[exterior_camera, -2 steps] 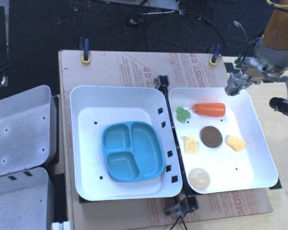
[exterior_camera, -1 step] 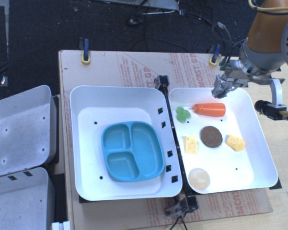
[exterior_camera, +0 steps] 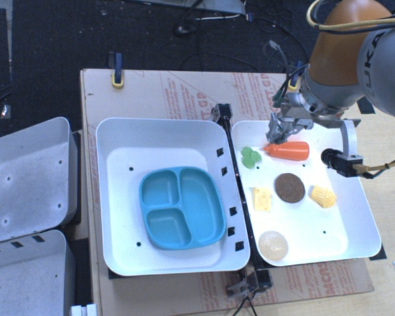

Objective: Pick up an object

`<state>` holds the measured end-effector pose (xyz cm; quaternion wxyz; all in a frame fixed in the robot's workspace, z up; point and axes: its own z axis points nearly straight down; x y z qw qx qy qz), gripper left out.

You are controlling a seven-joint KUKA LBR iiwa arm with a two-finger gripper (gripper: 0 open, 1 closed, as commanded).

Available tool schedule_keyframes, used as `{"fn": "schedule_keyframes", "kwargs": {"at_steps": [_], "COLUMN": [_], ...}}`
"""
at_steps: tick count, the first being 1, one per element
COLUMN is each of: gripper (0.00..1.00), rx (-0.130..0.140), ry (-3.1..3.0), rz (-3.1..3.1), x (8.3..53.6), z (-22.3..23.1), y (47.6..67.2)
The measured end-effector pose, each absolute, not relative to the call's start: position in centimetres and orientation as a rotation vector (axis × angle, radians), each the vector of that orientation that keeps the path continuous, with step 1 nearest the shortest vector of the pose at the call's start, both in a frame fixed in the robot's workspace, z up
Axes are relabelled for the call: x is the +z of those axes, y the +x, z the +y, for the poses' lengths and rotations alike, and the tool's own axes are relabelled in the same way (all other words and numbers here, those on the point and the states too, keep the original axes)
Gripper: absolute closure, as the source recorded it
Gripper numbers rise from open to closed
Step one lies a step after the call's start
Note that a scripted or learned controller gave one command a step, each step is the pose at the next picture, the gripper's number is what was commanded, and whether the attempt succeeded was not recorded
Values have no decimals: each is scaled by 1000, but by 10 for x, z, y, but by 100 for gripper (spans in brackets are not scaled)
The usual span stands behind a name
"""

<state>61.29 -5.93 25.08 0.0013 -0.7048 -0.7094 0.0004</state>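
**Gripper low over carrot end, right bin**

Gripper (exterior_camera: 277, 137) sits low at the far edge of the right bin (exterior_camera: 362, 232), its tip at the left, narrow end of the orange carrot (exterior_camera: 288, 151). Cannot tell from this angle whether the pincer is released or clenched; contact with the carrot not resolvable either. Carrot lies on its side along the bin's far edge, apparently flat on the floor.

Other contents, right bin: small green piece (exterior_camera: 250, 157) just left of the carrot, near the far-left corner. Brown round disc (exterior_camera: 290, 187) near the bin's middle. Pale yellow wedge (exterior_camera: 261, 199) by the left wall, just beside the disc. Yellow ridged piece (exterior_camera: 323, 196) right of the disc. Cream round piece (exterior_camera: 273, 245) near the front-left corner. All apart from one another.

Left bin (exterior_camera: 112, 242): blue three-compartment tray (exterior_camera: 182, 207), set slightly askew toward the centre-right.

Arm (exterior_camera: 345, 51) enters from the right, orange band above the wrist. Both bins rest on a cardboard sheet (exterior_camera: 184, 94).
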Motion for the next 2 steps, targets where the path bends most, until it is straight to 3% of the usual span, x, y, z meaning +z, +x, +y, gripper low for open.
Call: {"fn": "schedule_keyframes", "kwargs": {"at_steps": [2], "gripper": [100], "rx": [3], "ry": [-2211], "rz": [-2227], "x": [230], "z": [48], "y": [567]}}
